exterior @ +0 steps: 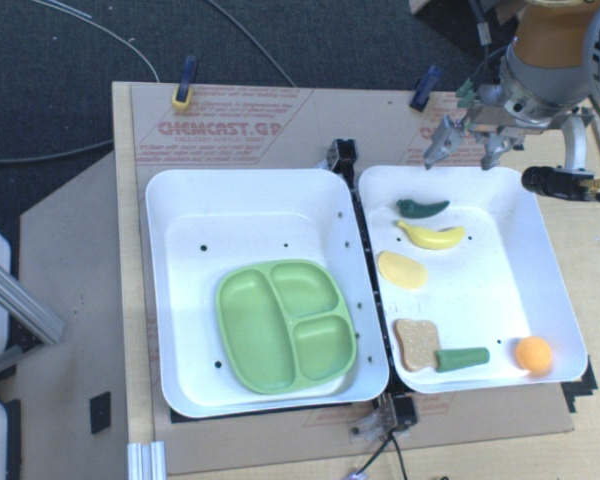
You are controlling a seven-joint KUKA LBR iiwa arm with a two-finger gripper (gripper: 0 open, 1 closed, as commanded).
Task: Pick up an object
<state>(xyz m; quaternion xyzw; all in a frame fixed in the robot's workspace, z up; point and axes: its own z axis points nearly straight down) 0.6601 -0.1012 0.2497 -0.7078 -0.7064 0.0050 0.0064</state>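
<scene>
Tool [468,152] hangs released over the far rim of the right bin [550,258], its two fingers spread and nothing between them.

From the tool, a dark green pepper-like piece [422,208] lies nearest, toward 7 o'clock inside the right bin, with a yellow banana [432,236] just beside it on the near side. Farther along 7 o'clock sits a pale yellow lump [402,270]. At the bin's near edge a slice of bread [416,343] touches a green cylinder [462,359], and an orange ball [533,355] rests toward 5 o'clock. In the left bin [180,258], at 8 o'clock, lies a green divided plate [285,323]. Both bins sit on the surface [240,128].
</scene>
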